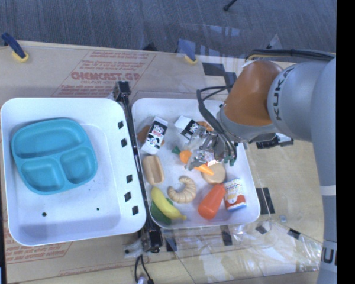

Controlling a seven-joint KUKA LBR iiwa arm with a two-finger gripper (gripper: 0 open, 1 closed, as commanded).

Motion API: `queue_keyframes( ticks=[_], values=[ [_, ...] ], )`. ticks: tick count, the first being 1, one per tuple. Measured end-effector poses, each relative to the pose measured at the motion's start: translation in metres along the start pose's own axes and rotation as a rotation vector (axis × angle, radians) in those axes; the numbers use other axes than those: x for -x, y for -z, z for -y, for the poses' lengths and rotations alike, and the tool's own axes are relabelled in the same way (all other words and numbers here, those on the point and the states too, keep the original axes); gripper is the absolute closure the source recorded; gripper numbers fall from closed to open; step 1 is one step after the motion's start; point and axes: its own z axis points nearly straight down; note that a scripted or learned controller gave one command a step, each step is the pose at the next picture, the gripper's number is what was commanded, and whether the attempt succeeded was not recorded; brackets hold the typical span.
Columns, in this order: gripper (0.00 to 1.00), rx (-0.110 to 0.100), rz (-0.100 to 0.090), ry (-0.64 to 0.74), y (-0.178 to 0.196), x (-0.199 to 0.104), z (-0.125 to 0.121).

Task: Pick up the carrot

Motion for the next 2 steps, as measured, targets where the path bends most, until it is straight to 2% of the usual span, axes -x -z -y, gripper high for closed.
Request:
queue_keyframes(
  ticks=[1, 2],
  values=[
    [1.00, 0.001, -0.004, -0.063, 0.069, -0.054, -0.039],
    [1.00, 0.002, -0.010, -0.010, 0.088, -0.106, -0.100]
  ],
)
